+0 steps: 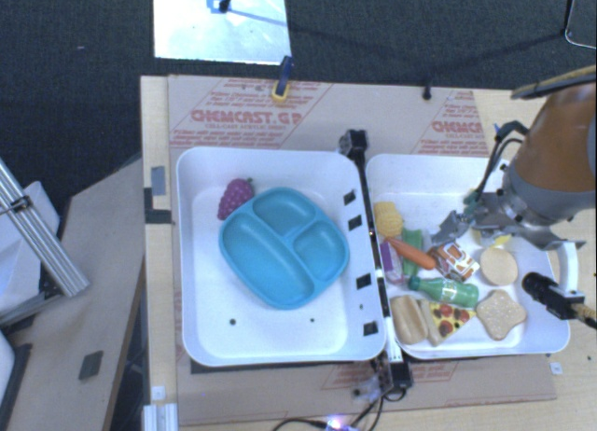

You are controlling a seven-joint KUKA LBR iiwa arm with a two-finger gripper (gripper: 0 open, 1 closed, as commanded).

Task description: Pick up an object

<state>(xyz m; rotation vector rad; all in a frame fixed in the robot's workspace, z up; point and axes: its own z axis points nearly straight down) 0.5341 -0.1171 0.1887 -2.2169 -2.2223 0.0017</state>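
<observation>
Light fell evenly and brightly from overhead. The white bins (280,163) nearly washed out, and a pale panel (221,6) at eleven o'clock glared. Shadows stayed soft. My arm (560,154) at three o'clock looked slightly blurred; detail was coarse overall.

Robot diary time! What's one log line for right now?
arm: over right bin | gripper: above toy food, holding nothing seen | blue tray, purple grapes: left bin

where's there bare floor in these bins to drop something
Left bin: bare floor along the near edge below the blue divided plate, and the far right corner past the purple grapes. Right bin: only its far strip above the corn; the toy food fills the near half, under the gripper.
</observation>
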